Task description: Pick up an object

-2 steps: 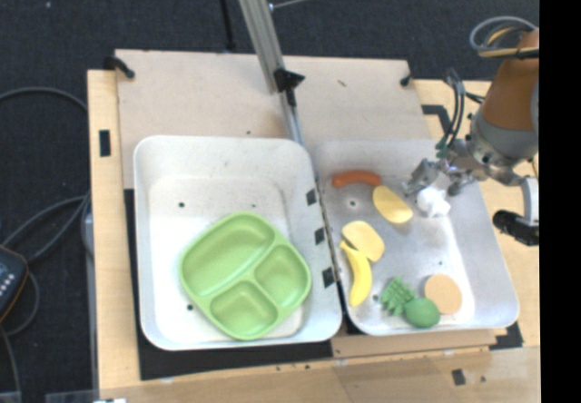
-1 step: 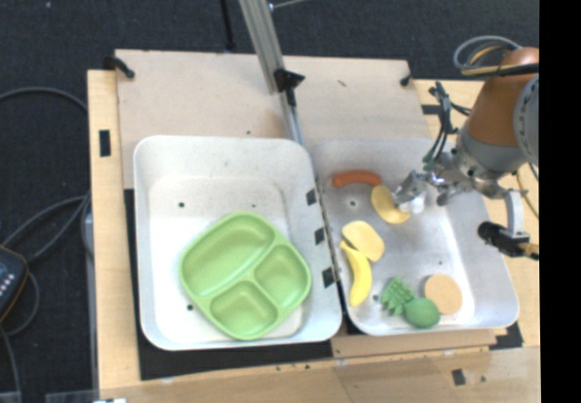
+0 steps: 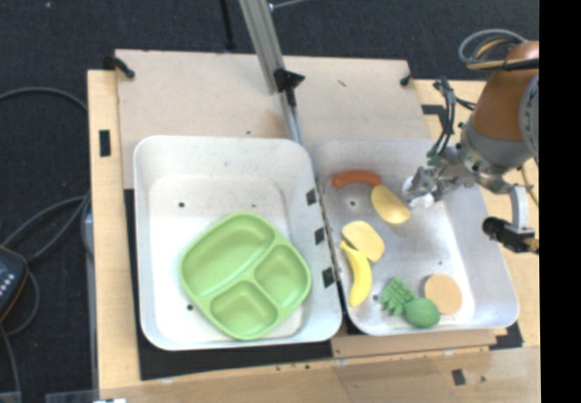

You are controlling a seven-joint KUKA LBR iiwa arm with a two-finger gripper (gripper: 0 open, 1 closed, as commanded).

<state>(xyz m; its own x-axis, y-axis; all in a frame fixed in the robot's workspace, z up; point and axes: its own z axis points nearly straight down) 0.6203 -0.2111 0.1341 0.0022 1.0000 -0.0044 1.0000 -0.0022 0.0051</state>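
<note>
White right bin holds my targets: yellow slice just left of tool, sausage near far rim, banana along left wall. Tool grip unreadable from here. Bare floor mid-bin. Green tray in left bin.

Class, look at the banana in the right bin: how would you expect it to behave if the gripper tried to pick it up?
The banana looks like smooth toy plastic, so probably stiff, light and somewhat slippery. Its curved shape may let it pivot or slide between the fingers. It touches a yellow piece, which might shift too.
</note>
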